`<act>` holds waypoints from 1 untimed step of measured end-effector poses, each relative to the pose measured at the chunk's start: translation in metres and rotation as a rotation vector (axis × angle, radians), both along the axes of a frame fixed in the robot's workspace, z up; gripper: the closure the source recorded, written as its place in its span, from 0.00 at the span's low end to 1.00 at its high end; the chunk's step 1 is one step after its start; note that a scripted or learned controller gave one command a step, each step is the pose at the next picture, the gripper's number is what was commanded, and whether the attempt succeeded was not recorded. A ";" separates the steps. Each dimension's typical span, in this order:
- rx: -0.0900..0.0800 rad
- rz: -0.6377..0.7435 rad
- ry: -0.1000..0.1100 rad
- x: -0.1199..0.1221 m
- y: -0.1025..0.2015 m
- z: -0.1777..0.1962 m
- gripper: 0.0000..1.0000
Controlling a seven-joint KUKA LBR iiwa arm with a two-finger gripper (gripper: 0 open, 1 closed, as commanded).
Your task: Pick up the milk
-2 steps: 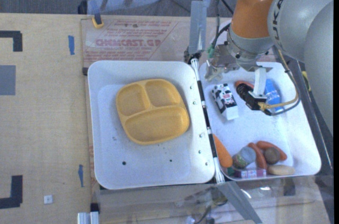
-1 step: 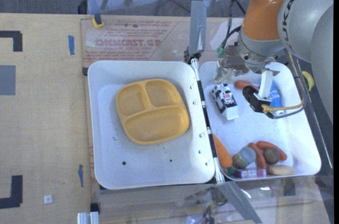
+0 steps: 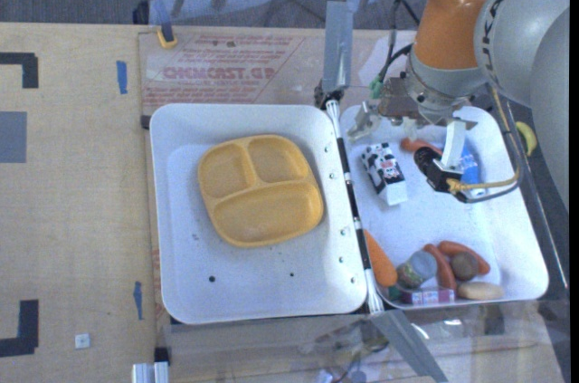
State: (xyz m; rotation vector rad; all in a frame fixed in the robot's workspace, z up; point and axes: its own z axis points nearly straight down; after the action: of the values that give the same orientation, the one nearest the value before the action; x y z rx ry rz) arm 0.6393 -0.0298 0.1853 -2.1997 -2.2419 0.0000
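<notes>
You are looking down at the gripper (image 3: 384, 111), which is hanging over the upper left part of the right bin (image 3: 493, 218), close to the wall that this bin is sharing with the left bin (image 3: 271, 277). The grey arm with its orange band (image 3: 452, 10) is reaching in from the right and is covering the upper right corner of that bin. The wrist is hiding too much, so I cannot tell you whether the gripper is spread or pressed together, and nothing is visibly pinched in it.

The milk carton (image 3: 384, 172) is lying on the floor of the right bin, just under the gripper in the view and a little away from the left wall. It is white with black and red print, and it is lying tilted, its long side running from upper left to lower right. I cannot tell if the gripper is touching its upper end.

A small orange-red thing (image 3: 414, 143) is showing just right of the milk carton, partly under the wrist.

Along the lower edge of the right bin, well apart from the milk carton, a group of toy foods is resting: a carrot (image 3: 380, 259) against the left wall, a grey round piece (image 3: 418, 268), a red sausage (image 3: 441, 262), a brown potato (image 3: 466, 265) and a pale oval piece (image 3: 479, 290).

In the left bin, a yellow divided plate (image 3: 261, 189) is sitting flat near the middle.
</notes>
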 end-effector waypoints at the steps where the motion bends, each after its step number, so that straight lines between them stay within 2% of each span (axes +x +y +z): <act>1: -0.001 -0.018 -0.004 -0.012 -0.068 -0.091 0.00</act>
State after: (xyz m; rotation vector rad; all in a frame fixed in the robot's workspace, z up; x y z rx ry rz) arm 0.6272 -0.0981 0.0939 -2.2222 -2.2241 -0.0034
